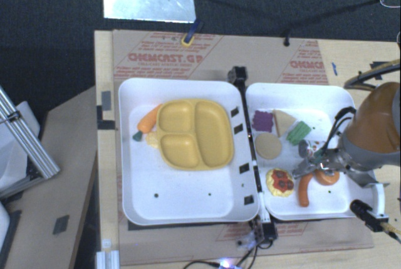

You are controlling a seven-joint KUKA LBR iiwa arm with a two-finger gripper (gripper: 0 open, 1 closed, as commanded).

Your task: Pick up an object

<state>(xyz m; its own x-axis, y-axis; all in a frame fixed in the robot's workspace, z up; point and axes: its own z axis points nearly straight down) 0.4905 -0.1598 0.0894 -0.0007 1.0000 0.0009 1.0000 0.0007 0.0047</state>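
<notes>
My gripper (309, 164) hangs low in the right bin (338, 97), on the arm that reaches in from the right. It is just above an orange-red sausage (304, 191) and beside a small pizza piece (280, 182). An orange round piece (328, 176) lies partly under the wrist. Further back in the same bin lie a tan round cookie (269, 147), a green block (299, 131), a purple block (263, 120) and a beige wedge (284, 120). I see nothing lifted off the bin floor.
The left bin (138, 199) holds a yellow divided plate (191, 134) with a carrot (148, 118) at its left edge. A black divider (245, 136) runs between the bins. The arm's body (376, 130) covers the right bin's right side.
</notes>
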